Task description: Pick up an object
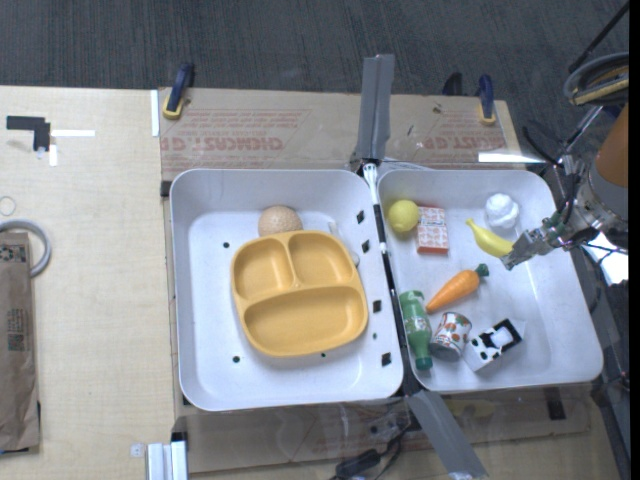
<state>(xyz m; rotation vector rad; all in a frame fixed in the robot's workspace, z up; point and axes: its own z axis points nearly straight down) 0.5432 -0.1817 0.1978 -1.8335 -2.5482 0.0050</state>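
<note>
The right bin holds a yellow lemon, a small red-and-white box, a white crumpled object, a yellow banana, an orange carrot, a green bottle, a small can and a black-and-white cow toy. My gripper reaches in from the right, over the bin's right side. Its tips sit just right of the banana, and nothing shows between them.
The left bin carries a yellow divided plate with a tan ball behind it. A grey divider bar stands between the bins at the back. Cardboard and blue clamps lie behind the bins.
</note>
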